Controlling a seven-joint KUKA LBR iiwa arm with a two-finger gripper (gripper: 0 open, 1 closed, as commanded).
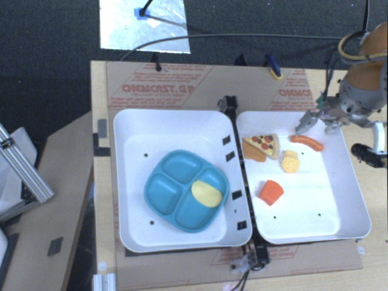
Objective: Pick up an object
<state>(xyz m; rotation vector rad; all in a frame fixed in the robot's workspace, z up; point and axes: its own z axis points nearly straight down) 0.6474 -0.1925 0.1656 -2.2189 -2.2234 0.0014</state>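
Hovering at the far right corner of the right bin, the pincer has its two fingers spread apart with nothing between them. One finger points down toward the bin's back edge, just above a red sausage. Nearby lie a pizza slice, a brown bread piece touching it, a yellow corn cob and an orange wedge. The left bin holds a blue divided plate with a yellow lemon-like piece in one compartment.
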